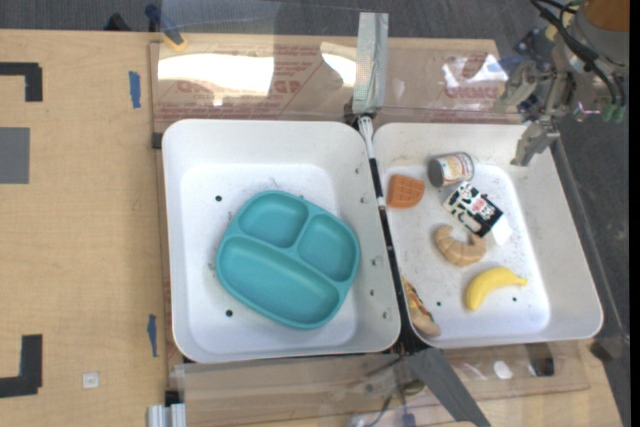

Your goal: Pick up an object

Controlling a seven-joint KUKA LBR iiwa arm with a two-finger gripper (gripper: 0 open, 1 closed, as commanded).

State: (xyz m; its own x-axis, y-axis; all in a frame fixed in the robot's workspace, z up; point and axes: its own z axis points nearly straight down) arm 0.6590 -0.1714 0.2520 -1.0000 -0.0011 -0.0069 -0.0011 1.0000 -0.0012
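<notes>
Below and left of the claw (540,137), inside the right bin (575,265), sit the candidates for the pick: a small can (450,168) lying on its side, nearest; a black-and-white carton (472,207) just past it; an orange waffle-like piece (405,191) further left; a croissant (458,246) and a banana (492,286) lower down, well apart from the claw. Another item (421,309) lies wedged at the bin's lower-left wall, partly cut off by the rim; can't identify it.

Claw hovers at the bin's upper-right corner, over the rim, touching none of the objects. Nothing visible between its tips. Whether it is spread or closed: cannot tell, the tool end is blurred and tangled with cables.

Progress, as a judgement: pick not started. No target reached, nothing lifted. What's left is everything: move over an object, descend, close, lift. Can looks like the shortest reach, but round and on its side, so may roll.

Far left of the claw, the left bin (190,215) holds a teal divided plate (288,258). Clear plastic panel (260,55) behind both bins glares, so the back edge is hard to read.
</notes>
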